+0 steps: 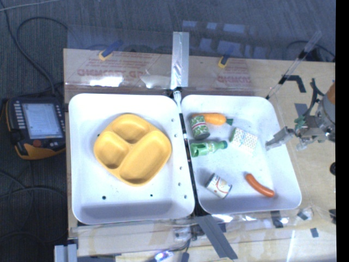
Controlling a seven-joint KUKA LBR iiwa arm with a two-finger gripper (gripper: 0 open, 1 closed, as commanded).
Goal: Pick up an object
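Note:
The right bin (283, 162) holds several small objects. An orange carrot (215, 119) lies at its far left, beside a green-labelled can (199, 126). Below them a green bottle (208, 147) lies on its side. A white mesh packet (244, 140) sits mid-bin. A small white can with a red label (218, 185) lies near the front, and an orange-red sausage (259, 185) lies to its right. My gripper (297, 132) hangs at the bin's right rim, apart from all of these and with nothing seen in it.
The left bin (82, 201) bears a yellow three-part dish (132, 148). A teach pendant (35, 127) lies on the floor at far left. A ridge (185, 157) divides the two bins. Clear plastic guards stand behind the bins.

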